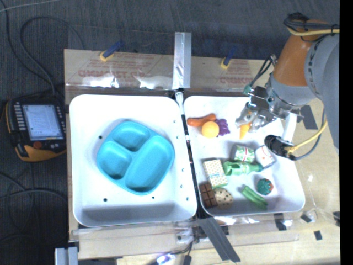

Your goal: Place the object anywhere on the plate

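Your gripper (249, 116) hangs over the right bin (292, 203), fingers apparently clenched on a small orange piece (244, 129), which could slip out on the way to the one blue plate (135, 156) in the left bin (83, 203), leaving roughly ten toy foods behind.

The blue three-compartment plastic plate (135, 158) lies open from above. Toy food crowds the right white bin (287, 195), leaving bare floor along its right edge.
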`<state>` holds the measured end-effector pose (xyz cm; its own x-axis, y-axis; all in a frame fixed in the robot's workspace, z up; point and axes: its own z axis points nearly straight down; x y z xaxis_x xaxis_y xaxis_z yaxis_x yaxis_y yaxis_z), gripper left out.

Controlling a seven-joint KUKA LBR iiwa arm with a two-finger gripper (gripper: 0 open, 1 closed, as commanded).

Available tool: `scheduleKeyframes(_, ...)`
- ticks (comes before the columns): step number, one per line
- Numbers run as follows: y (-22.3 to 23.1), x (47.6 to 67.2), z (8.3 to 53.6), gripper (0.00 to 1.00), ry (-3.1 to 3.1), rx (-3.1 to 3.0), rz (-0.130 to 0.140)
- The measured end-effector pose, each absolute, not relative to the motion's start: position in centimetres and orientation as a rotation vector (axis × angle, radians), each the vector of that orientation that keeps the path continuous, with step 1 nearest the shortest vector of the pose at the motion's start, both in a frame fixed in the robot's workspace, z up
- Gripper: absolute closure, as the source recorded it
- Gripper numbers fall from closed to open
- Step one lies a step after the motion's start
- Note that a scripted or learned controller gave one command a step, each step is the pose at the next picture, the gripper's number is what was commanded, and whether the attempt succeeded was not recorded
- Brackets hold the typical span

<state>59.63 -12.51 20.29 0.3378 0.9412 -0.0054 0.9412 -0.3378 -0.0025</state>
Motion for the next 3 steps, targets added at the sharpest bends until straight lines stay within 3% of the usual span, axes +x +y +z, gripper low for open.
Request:
scheduleKeyframes(1,-3.9,61.5,19.1,1.0,1.829,2.556,-0.007)
scheduleKeyframes(2,5.0,54.0,18.4,1.0,2.242,2.206,-0.006)
scheduleKeyframes(3,5.0,54.0,18.4,0.0,2.242,2.206,-0.006)
